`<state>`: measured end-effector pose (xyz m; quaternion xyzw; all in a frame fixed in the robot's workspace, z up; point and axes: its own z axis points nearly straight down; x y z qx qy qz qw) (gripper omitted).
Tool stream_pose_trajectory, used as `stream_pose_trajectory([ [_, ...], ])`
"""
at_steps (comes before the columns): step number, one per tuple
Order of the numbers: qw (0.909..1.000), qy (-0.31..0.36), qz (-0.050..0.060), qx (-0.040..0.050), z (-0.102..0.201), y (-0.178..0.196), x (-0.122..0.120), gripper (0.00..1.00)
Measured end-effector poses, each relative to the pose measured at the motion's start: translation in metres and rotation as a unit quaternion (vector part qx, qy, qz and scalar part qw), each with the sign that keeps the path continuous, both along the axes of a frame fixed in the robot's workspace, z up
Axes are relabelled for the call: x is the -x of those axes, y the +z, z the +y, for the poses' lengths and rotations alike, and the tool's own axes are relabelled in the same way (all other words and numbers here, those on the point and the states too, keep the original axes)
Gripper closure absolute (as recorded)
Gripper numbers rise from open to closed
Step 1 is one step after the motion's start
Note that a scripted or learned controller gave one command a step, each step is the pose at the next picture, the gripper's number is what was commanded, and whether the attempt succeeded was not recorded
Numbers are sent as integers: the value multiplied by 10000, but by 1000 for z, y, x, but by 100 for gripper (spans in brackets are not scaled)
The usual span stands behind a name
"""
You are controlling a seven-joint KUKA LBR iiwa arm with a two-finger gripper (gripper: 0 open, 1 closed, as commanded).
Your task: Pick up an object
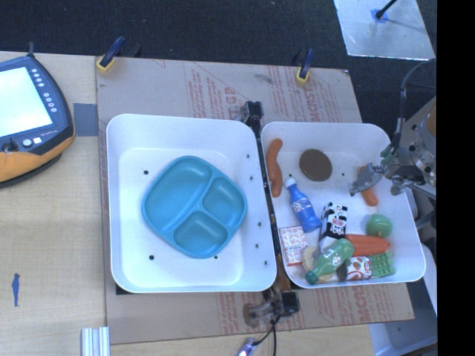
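End effector (375, 178) hovers beside a small orange piece (369, 196); finger state unclear. Centre squarely over it before descending.

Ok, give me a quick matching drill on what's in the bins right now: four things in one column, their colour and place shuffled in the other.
Things:
1. divided plate
2. sausage
3. round disc
4. small bottle

Colour and place:
A. brown, far part of the right bin
B. blue with a white cap, middle of the right bin
C. light blue, lying in the left bin
D. orange-brown, along the right bin's left wall

Pairs: 1-C, 2-D, 3-A, 4-B
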<state>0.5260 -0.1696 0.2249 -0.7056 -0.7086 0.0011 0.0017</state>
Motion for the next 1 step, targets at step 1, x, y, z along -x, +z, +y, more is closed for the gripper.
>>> stream_pose_trajectory([
  [1, 10000, 11, 5, 6, 0, -131, -23, 0],
])
